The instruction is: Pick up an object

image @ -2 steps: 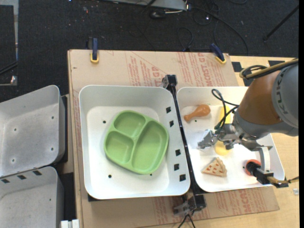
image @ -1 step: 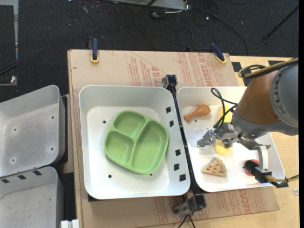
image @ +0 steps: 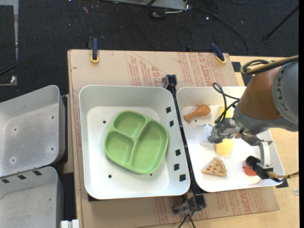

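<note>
Yellow lemon (image: 224,147) under gripper (image: 217,134) (right bin (image: 199,175))

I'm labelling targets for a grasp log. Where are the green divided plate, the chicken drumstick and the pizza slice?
green divided plate (image: 136,141): camera view, on the ridge where its compartments meet.
chicken drumstick (image: 201,110): camera view, on its thick meaty end.
pizza slice (image: 215,167): camera view, on the middle of the wedge.
</note>
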